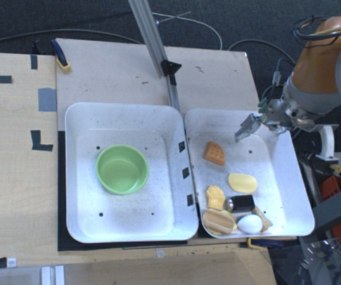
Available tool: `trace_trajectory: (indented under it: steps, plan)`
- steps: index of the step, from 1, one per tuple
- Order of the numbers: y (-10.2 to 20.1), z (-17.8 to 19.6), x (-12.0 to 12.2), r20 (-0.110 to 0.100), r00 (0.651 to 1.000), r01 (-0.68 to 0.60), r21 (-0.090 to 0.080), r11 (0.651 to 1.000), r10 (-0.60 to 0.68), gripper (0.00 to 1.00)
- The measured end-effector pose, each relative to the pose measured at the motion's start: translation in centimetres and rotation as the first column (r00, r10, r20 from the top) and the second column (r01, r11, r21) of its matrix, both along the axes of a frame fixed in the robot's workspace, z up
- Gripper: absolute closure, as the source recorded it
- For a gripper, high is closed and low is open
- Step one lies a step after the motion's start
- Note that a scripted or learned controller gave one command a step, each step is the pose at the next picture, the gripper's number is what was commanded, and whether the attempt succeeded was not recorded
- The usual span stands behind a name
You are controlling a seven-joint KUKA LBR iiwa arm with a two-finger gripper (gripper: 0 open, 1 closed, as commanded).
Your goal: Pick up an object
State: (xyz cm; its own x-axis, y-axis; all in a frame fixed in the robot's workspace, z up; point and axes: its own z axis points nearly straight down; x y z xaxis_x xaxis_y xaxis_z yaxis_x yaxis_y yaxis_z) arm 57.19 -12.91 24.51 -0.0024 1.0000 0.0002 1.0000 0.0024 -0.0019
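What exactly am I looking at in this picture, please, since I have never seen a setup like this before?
This is one camera fixed above a workbench, looking down at a slant. From the right reaches a grey and orange robot arm; its gripper, a two-finger claw, hangs over the right white bin with nothing between its fingers. That bin holds toy food: an orange waffle, a yellow oval piece, a corn piece, a black block, a white egg and a tan bread piece. The left white bin holds a green bowl.

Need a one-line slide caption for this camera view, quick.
Gripper poised over the right bin of small items; green bowl alone in left bin.
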Motion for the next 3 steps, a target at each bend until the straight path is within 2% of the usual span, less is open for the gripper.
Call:
trace_trajectory:
  steps: [1,3]
  plan:
    - [0.0,0.0,0.0,0.001,1.000,0.000,0.000,1.000,0.000,0.00]
    - [0.0,-9.2,-0.3,-0.005,1.000,0.002,0.000,1.000,-0.002,0.00]
